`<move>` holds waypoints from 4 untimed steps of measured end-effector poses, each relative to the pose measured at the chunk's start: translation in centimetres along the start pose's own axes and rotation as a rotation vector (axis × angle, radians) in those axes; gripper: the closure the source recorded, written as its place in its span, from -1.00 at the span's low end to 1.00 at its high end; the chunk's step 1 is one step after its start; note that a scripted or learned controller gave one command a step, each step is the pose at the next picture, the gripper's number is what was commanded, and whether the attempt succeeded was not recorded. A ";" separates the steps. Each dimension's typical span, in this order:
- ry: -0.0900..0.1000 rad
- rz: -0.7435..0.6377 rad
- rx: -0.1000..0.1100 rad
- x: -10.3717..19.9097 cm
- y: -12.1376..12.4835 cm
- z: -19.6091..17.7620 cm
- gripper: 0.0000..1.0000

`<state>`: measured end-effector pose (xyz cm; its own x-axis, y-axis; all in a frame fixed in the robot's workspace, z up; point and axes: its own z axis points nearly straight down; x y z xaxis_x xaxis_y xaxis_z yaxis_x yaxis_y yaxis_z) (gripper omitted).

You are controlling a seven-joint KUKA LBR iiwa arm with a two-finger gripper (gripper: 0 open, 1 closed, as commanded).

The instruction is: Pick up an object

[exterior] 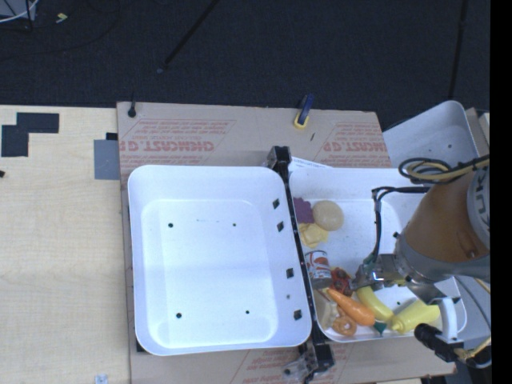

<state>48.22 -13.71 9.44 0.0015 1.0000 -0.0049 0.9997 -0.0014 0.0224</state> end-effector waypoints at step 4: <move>0.005 0.000 0.025 8.0 -0.5 -10.7 1.00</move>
<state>47.53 -5.61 20.12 0.0019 1.0000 0.0004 1.0000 -0.0019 -0.0023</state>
